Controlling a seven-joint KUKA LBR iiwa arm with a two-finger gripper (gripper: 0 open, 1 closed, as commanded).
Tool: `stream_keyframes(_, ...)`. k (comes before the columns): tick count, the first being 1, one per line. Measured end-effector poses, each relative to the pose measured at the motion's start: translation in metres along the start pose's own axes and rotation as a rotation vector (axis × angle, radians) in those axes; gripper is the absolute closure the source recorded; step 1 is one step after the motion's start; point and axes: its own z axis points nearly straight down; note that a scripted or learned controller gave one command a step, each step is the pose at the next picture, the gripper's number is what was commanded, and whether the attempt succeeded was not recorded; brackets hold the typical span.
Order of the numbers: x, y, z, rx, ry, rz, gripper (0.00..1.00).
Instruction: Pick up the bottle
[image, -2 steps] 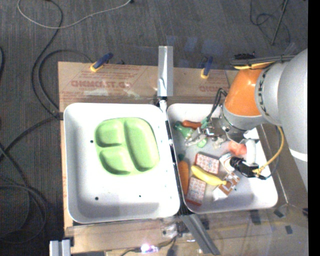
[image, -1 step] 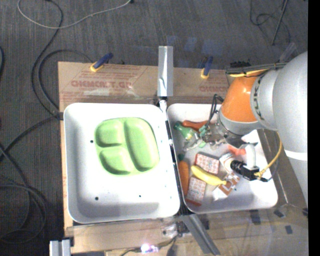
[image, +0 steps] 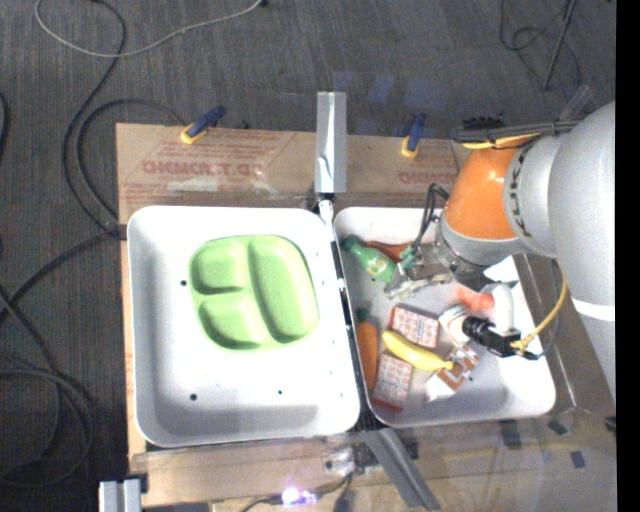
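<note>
Metal two-finger gripper (image: 412, 268) hovers by green plastic bottle (image: 369, 262) at right white bin's (image: 520, 405) far-left corner, grip state unclear tbh.

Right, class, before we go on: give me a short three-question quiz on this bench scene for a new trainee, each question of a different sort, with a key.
1. True or false: the green divided tray lies in the left bin.
2. Multiple choice: the green bottle lies in the right bin near its
A. far left corner
B. near right corner
C. middle of the near wall
3. Fill in the gap: the gripper sits just to the ___ of the bottle in the camera view.

Key
1. True
2. A
3. right
</note>
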Motion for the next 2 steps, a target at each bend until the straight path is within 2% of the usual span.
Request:
stream_keyframes(1, 0.072, 0.034, -0.083, 0.014, 0.002, -0.062, 1.00)
stream_keyframes(2, 0.098, 0.087, -0.133, 0.014, -0.004, 0.194, 1.00)
